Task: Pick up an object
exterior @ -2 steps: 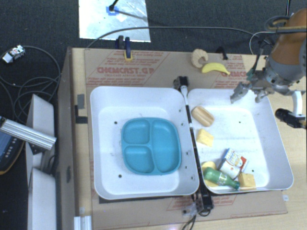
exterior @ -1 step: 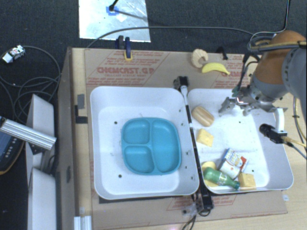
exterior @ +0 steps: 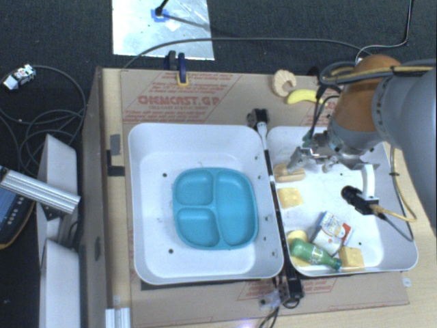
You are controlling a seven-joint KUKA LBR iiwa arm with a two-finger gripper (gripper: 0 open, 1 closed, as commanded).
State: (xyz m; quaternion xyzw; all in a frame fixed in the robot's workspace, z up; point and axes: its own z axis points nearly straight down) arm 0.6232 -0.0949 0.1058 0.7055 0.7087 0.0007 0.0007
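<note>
Gripper (exterior: 298,161) low in right bin (exterior: 392,251), just above tan block (exterior: 288,175) at bin's left wall; open/closed state: cannot tell. Green bottle (exterior: 315,253) at bin's front edge.

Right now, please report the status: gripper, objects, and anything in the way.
Gripper low in right bin, over tan block; grip unconfirmed. Cheese piece, green bottle, small carton nearby. Blue tray in left bin.

I'm working in a lab: white bins (exterior: 205,137) on a cardboard-topped bench (exterior: 177,94), loose cables (exterior: 41,125) trailing over dark carpet (exterior: 54,19).
</note>
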